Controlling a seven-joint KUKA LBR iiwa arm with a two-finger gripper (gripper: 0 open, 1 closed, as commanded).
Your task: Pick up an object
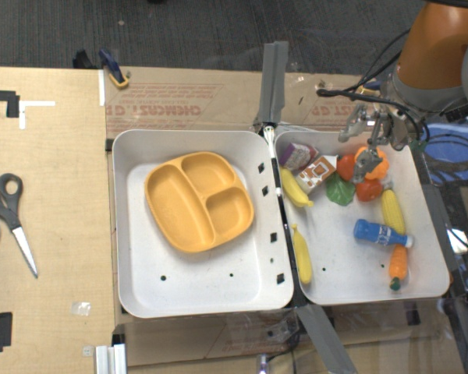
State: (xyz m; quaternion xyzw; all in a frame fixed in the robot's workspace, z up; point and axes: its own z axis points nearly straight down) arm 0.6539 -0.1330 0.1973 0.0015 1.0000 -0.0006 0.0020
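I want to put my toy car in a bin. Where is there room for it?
The left bin has bare floor below the orange divided plate. In the right bin, there is a bare patch between the yellow banana and the blue bottle. Its top is crowded with toy food under the gripper.

a lab workbench is showing here: taped cardboard [218, 100], scissors [12, 216], loose cables [359, 92] lying around two white bins [132, 287].

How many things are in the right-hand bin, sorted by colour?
Yellow: 3, banana, banana, corn
Orange or red: 4, carrot, carton, two round pieces under the gripper
Green: 1
Blue: 1, bottle
Purple: 1
Total: 10
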